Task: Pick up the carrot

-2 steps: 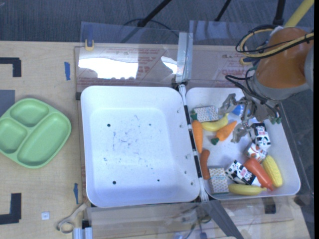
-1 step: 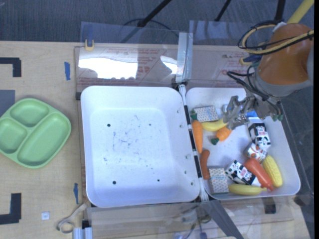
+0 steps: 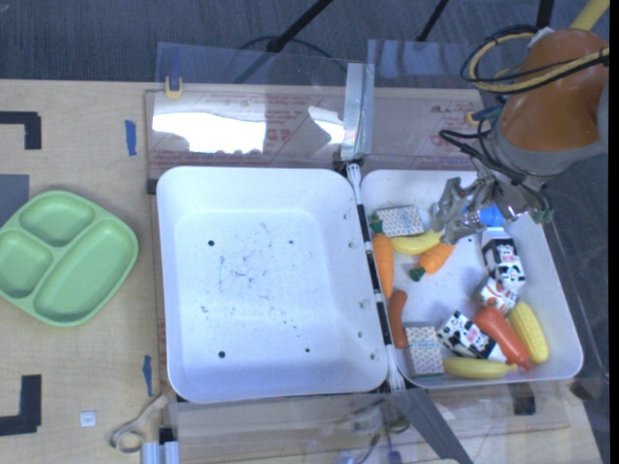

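Note:
A small orange carrot [image 3: 437, 256] with a green stem end lies in the right bin [image 3: 566, 351], pointing down-left, just below a yellow banana [image 3: 418, 243]. My gripper [image 3: 461, 217] hangs just above and to the right of the carrot, over the banana's right end. Its grey fingers [image 3: 449, 204] stand open with nothing between them. The arm's orange band [image 3: 547, 90] sits above the bin's back right corner. Along the bin's left wall lie two more orange carrot-like pieces, a long one [image 3: 384, 263] and a shorter, redder one [image 3: 397, 318].
The right bin also holds a patterned sponge [image 3: 401, 220], cow-patterned items [image 3: 502, 271], a red-orange vegetable [image 3: 501, 334], corn [image 3: 529, 330], another banana [image 3: 479, 366] and another sponge [image 3: 425, 348]. The left bin [image 3: 184, 201] adjoins it. A green divided plate [image 3: 64, 256] sits far left.

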`<act>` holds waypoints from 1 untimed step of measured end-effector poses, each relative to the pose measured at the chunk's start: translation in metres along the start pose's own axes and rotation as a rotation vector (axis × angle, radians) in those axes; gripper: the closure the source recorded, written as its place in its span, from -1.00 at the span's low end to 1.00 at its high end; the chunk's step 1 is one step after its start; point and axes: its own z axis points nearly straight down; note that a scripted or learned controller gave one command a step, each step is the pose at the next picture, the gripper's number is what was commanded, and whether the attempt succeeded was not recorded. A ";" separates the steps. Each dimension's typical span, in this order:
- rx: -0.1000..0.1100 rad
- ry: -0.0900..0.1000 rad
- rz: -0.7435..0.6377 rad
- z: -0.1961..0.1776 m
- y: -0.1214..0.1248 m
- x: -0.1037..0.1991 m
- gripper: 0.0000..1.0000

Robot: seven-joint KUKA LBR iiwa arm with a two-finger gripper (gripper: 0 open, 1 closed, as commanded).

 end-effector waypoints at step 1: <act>0.000 0.000 0.000 0.000 0.000 0.000 -1.00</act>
